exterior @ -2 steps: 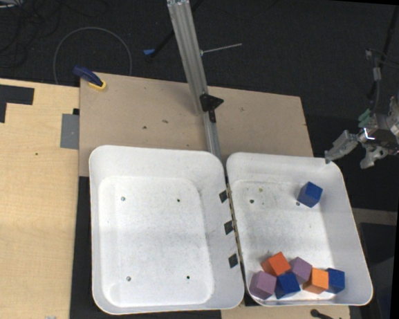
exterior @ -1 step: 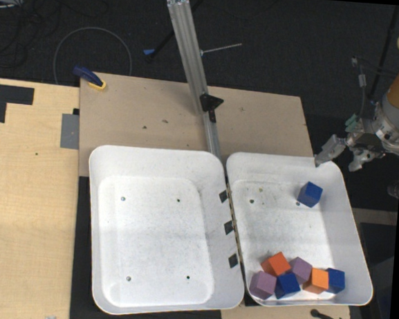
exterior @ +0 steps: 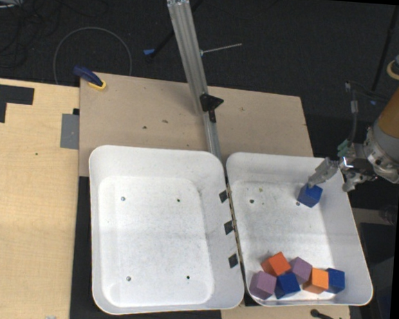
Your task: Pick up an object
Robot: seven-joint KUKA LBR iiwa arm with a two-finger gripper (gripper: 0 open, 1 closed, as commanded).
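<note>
Here the gripper [exterior: 326, 175] hangs over the right bin [exterior: 360, 263], its jaws seemingly closed on the top of a blue cube [exterior: 310, 195], though the view is poor. Whether the cube is lifted is unclear. Other blocks [exterior: 293, 275] cluster at the near edge.

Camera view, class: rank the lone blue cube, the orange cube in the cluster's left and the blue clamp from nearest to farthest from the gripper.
Gripper, upper right bin.
1. Lone blue cube, just below it.
2. Orange cube, bin's lower end.
3. Blue clamp, bench's far left corner.
</note>
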